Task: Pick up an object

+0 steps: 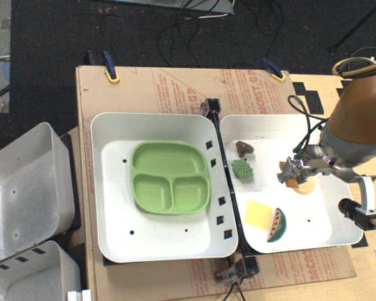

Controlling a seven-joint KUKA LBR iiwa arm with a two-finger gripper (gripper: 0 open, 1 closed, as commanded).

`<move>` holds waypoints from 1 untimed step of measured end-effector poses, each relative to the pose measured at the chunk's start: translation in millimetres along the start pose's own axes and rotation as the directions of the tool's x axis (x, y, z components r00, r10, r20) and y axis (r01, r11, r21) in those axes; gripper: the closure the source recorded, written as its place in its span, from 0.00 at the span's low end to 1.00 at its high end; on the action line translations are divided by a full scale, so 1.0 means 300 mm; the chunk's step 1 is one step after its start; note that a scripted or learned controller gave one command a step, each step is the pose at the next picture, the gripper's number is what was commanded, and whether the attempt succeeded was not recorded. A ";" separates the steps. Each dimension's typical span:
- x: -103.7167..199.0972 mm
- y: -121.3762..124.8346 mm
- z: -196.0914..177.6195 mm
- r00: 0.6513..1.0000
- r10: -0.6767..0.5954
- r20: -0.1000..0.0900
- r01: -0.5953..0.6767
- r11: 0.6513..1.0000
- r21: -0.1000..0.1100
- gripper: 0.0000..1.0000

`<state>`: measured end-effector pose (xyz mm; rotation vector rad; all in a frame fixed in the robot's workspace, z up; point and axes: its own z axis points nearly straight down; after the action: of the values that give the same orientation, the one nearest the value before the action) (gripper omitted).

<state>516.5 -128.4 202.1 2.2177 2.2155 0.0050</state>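
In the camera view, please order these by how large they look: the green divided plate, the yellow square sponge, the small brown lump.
1. Green divided plastic plate, clearly largest.
2. Yellow square sponge.
3. Small brown lump, smallest.

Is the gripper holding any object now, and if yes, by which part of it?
It cannot be told. The gripper is low in the right bin, over an orange object, but a grasp is not visible.

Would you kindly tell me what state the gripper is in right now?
Gripper: low in the right bin, right over an orange object; whether it is open, shut or gripping cannot be told.
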 end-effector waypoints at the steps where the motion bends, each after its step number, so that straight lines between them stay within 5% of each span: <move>1: 0.000 0.005 -0.070 1.000 -0.003 -0.001 0.003 1.000 0.003 1.00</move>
<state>517.7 -128.4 223.0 2.2162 2.2211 0.0030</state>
